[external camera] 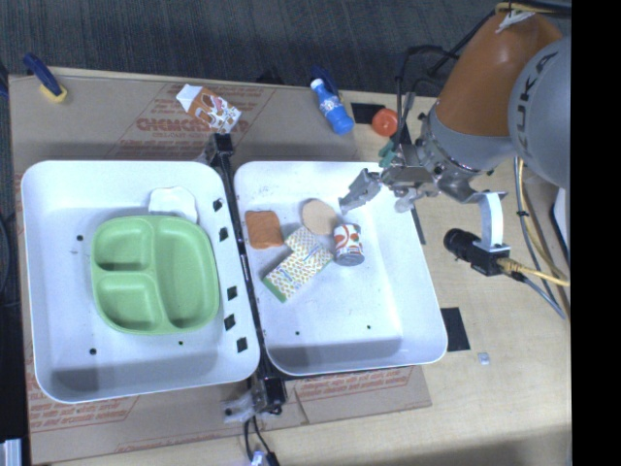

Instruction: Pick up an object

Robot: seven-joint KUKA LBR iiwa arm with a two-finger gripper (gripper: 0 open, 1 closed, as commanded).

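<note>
On the tabletop [505,357], the left bin [58,357] holds a green divided plate [155,275]. In the right bin [388,299] lie a patterned box [299,263], an orange sponge [263,228], and a small can [348,244]. The end effector [357,192] hovers just above the can, fingers released, grasping nothing.

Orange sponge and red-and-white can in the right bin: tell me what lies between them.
In the camera view, a tan oval object and the upper end of a patterned box lie between the orange sponge and the can.
</note>
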